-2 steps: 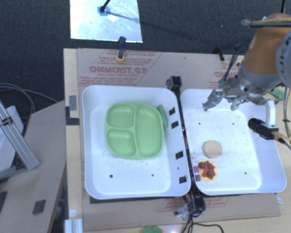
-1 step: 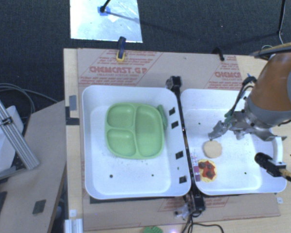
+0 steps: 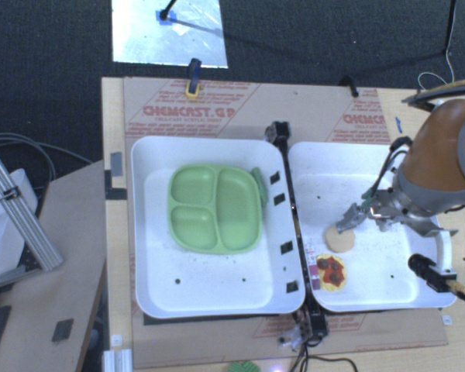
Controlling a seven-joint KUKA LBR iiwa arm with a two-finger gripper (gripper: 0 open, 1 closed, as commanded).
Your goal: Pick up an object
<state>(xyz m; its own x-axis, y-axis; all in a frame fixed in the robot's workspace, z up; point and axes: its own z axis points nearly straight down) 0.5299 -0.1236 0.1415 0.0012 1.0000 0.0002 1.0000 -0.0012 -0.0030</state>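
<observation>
Camera view: pincer (image 3: pixel 355 222) low in the right bin (image 3: pixel 387 293), just above a tan disc (image 3: pixel 340 240); finger state cannot be told. Red-yellow piece (image 3: pixel 331 271) lies near. Green tray (image 3: pixel 215 208) sits in the left bin (image 3: pixel 151 285). Risk: flat disc slips out, fingers scrape the floor.
</observation>
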